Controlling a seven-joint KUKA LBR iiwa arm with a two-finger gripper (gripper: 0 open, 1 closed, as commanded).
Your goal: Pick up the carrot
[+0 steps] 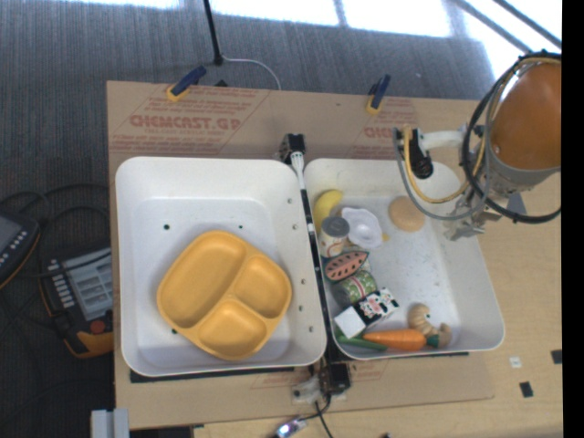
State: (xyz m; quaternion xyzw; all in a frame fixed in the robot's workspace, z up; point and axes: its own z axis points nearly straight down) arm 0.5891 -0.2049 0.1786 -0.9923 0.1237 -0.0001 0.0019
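Note:
The carrot (397,339) is orange with a green end and lies along the front wall of the right bin (474,281), near its front right corner. The arm comes in from the right with its orange band high over the bin's far right corner. My gripper (463,226) hangs over the right side of the right bin, well behind the carrot and apart from it. Nothing shows between its tips.
Along the right bin's left side lie a yellow fruit (327,203), a small can (334,233), a white cup (363,226), a red slice (347,265), a green can (359,286) and a black-and-white box (370,310). A tan bun (406,214) and a wooden figure (422,318) are also there. A yellow divided plate (224,292) fills the left bin.

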